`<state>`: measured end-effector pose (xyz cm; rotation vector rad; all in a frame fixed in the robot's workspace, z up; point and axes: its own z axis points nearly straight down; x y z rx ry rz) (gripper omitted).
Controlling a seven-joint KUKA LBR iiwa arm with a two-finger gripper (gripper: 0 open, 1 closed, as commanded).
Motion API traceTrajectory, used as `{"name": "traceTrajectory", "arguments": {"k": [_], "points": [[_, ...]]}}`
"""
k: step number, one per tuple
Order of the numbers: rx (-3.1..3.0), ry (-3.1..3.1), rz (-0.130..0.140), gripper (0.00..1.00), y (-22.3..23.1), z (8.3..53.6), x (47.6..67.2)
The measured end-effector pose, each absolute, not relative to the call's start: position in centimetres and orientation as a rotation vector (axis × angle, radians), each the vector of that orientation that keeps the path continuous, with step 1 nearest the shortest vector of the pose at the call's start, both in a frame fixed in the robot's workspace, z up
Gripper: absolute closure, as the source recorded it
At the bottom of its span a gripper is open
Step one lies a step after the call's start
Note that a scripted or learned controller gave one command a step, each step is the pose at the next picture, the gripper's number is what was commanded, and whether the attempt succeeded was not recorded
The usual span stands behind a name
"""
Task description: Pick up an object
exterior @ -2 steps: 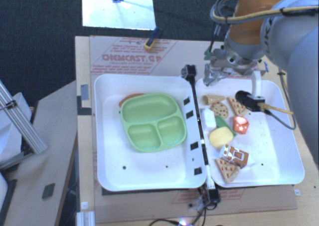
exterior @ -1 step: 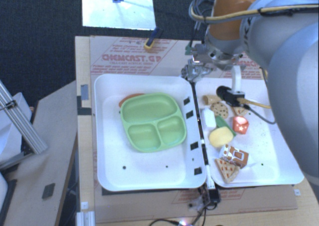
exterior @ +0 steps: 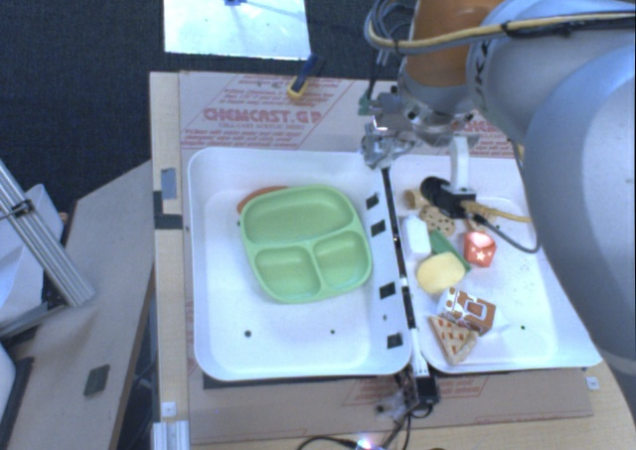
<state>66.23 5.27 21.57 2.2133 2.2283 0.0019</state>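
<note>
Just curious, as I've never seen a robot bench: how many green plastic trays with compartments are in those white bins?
1: a light green plastic tray with three compartments, lying in the left white bin. Something reddish peeks from under its upper-left edge.

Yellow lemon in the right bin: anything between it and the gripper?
Nothing visible blocks it. The lemon lies uncovered, crowded by a white block and an orange-red piece. The gripper hangs above the bins' divider.
</note>
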Motion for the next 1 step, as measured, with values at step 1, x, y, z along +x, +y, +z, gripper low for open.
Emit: {"name": "traceTrajectory", "arguments": {"k": [1], "points": [[2.213, 2.227, 0.004, 1.00, 5.04, 23.45, 66.19]]}}
